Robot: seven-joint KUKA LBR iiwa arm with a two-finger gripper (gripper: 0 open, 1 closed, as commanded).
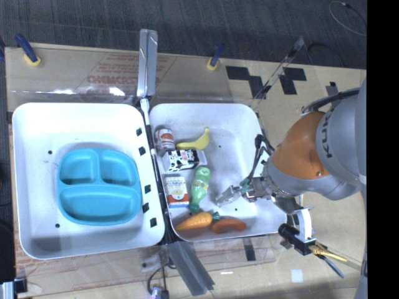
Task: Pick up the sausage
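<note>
The sausage is a reddish-brown oblong lying flat by the front wall of the right bin. Its left end is close to the green top of a carrot. My gripper reaches in from the right and hangs low over the bin floor, a little behind the sausage in the view and apart from it. Nothing shows held in it. The grey arm with its orange band covers the bin's right wall.
The right bin's left side also holds a small can, a banana, a cow-print carton, a juice box and a green bottle. A blue divided tray lies in the left bin.
</note>
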